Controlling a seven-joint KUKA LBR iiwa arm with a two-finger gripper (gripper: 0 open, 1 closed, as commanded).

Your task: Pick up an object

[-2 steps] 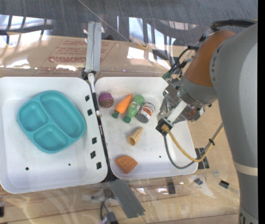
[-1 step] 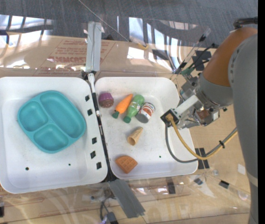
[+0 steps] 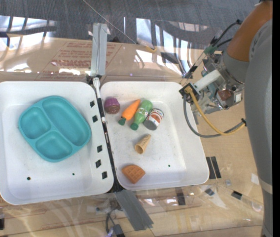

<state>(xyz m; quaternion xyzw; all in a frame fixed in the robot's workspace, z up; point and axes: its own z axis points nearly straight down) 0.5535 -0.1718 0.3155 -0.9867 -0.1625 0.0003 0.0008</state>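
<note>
End effector (image 3: 195,90) at the right rim of the right bin (image 3: 192,147), carried on the grey arm (image 3: 258,83) that reaches in from the right; whether it is spread or pressed together cannot be told, since cables and wrist hardware crowd it. Nothing is seen held in it. Candidate objects lie loose on the floor of the right bin — a purple ball-like item (image 3: 112,104), a toy carrot (image 3: 130,111), a green bottle (image 3: 141,114) and a small can (image 3: 154,118) clustered near the top, the last three touching or nearly so. An ice-cream cone (image 3: 143,143) and a waffle-like piece (image 3: 133,173) lie apart, lower down — probably the easier picks, having free space around them. The left bin (image 3: 7,172) bears a teal divided plate (image 3: 54,127). Judged stage: approach, before any descent.
</note>
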